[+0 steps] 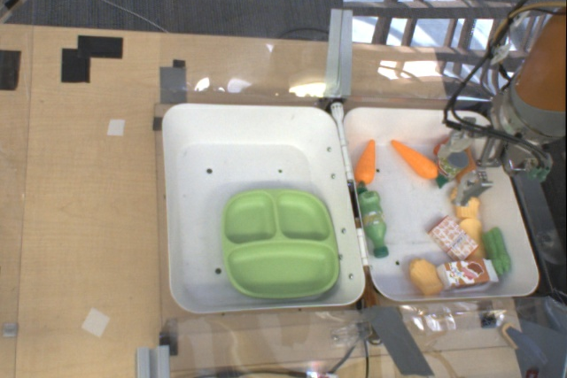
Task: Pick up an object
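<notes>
With the gripper (pixel 467 175) hovering over the right bin's (pixel 524 279) far right side, finger state indeterminable, descend squarely onto the orange carrot (pixel 415 158) just beside it, clear of neighbouring items.

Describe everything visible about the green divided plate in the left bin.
The green plate is a light lime-green tray with rounded corners, looking like matte plastic. It has three compartments: two smaller ones side by side on the far side and one long one on the near side, split by raised ridges. Nothing lies in any of them. It sits flat and right way up on the floor of the left bin, in the near right part, slightly rotated. Its right edge lies close to the bin's right wall; whether they touch is unclear.
</notes>
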